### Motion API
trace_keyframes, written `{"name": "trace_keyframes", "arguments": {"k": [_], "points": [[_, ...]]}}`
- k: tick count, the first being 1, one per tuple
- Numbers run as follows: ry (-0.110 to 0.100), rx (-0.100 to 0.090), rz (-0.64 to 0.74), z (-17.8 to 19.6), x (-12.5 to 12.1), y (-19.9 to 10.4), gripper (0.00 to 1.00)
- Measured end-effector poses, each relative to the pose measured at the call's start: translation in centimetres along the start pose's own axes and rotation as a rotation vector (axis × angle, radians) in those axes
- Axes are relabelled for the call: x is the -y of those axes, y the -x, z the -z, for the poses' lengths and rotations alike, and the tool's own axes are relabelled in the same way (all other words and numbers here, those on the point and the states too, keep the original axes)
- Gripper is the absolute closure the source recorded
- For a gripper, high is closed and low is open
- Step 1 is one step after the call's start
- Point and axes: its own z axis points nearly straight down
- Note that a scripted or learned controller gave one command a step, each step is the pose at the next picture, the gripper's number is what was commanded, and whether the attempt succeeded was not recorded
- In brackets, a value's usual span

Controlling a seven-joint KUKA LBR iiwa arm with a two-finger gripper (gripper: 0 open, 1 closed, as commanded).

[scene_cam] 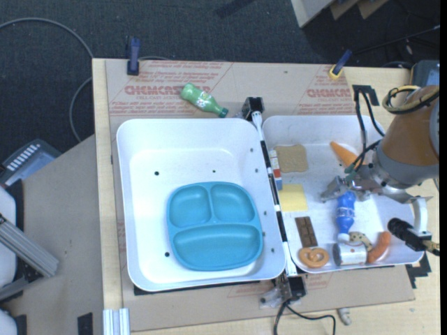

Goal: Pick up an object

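Observation:
My gripper (344, 189) hangs low in the right bin (318, 125), at the far end of a blue bottle (345, 215) that lies lengthwise. It looks open, with one grey finger (328, 194) left of the bottle's top and the other to its right. Nothing is lifted. Around it lie an orange carrot (343, 151), a tan bread slice (292, 158), a yellow block (292, 197), a brown bar (305, 230), a round donut (313, 257), a white can (351, 255) and a reddish sausage (380, 247).
The left bin (140, 152) holds a blue divided plate (213, 225). A green bottle (202, 98) lies on the cardboard behind the bins. The arm (412, 142) covers the right bin's right side, with black cables beside it.

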Motion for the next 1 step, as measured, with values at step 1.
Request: {"name": "trace_keyframes", "arguments": {"k": [1], "points": [[0.003, 0.001, -0.001, 1.03, -0.06, 0.04, 1.00]]}}
